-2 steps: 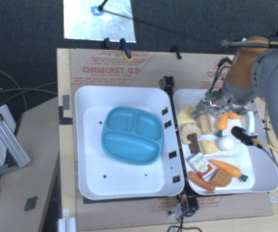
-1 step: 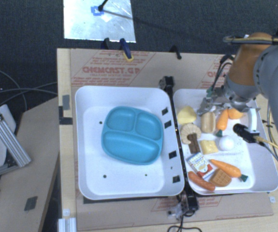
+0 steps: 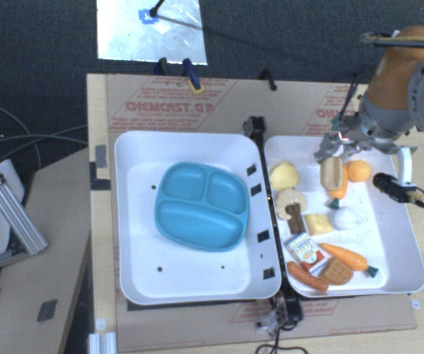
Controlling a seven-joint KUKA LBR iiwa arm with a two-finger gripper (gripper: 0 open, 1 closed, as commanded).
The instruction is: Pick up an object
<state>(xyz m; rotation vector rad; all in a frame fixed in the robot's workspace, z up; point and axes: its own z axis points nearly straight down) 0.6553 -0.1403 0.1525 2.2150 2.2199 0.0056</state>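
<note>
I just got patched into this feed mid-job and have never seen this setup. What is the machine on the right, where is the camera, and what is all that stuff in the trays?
The picture comes from one fixed camera above the bench, looking down at a slant. The grey machine with the orange band is a robot arm; its gripper hangs over the back of the right bin. I cannot tell whether it holds anything. That bin holds toy food: a carrot, an orange ball, a bread roll, a yellow lemon-like piece, a mushroom, a cheese cube, a white egg and a small printed carton. The left bin holds a blue divided plate.
</note>
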